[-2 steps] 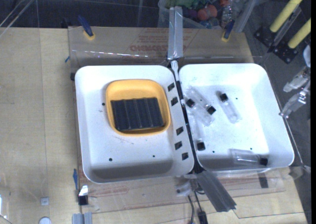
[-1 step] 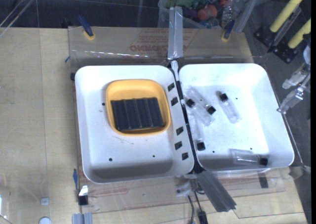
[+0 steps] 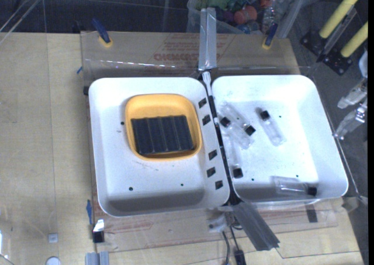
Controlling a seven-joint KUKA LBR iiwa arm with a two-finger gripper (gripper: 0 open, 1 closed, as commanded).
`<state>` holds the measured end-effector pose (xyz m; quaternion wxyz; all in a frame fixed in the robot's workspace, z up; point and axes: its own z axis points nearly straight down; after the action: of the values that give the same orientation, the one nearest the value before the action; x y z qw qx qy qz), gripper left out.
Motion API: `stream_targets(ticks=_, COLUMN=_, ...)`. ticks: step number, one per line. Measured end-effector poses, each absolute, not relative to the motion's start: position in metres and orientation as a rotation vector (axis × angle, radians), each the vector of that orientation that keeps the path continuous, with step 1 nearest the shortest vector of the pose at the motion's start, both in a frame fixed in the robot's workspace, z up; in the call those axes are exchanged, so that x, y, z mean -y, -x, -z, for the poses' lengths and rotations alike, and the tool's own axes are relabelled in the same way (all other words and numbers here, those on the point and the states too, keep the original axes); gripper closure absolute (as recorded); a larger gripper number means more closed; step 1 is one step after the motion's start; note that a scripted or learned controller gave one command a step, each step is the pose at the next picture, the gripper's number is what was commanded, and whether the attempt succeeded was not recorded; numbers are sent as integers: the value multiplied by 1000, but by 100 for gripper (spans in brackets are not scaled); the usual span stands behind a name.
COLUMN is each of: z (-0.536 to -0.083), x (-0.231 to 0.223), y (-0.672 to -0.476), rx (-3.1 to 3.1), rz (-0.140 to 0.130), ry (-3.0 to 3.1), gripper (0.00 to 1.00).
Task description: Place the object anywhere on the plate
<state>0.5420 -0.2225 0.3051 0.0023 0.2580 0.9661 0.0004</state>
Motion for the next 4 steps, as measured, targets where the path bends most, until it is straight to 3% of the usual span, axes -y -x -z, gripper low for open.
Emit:
stream_targets(ticks=2, z=-331, x=223, y=-481, rx=-2994, rz=-2, ry=-950, gripper=0)
stream_targets(ticks=3, z=-267, x=222, y=-481, rx=-2971, rz=0, ry=-1011, gripper=0)
stream_targets(ticks=4, z=-270, x=223, y=-481, rx=-3054, rz=1, ry=-718, gripper=0)
